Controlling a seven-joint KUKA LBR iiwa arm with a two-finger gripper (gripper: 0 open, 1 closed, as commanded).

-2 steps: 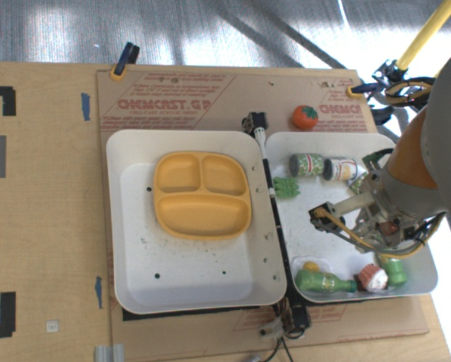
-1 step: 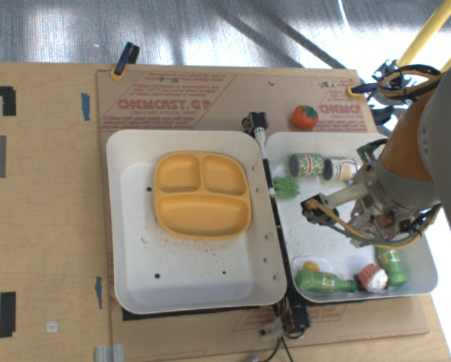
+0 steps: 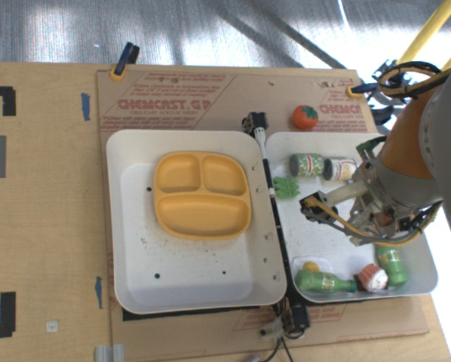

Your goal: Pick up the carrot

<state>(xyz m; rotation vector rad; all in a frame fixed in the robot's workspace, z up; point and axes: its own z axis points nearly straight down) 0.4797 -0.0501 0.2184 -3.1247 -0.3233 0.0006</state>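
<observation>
My gripper hangs over the middle of the right bin, below the grey arm with its orange band. A small green leafy piece lies at that bin's left wall, left of the gripper. A round orange-red thing with a green top sits on the cardboard behind the right bin, outside it. The arm hides whatever lies directly under the gripper.
A jar with a green label lies at the back of the right bin. Along its front are a green bottle, a yellow piece, a red-and-white item and a green can. A yellow divided plate sits in the left bin.
</observation>
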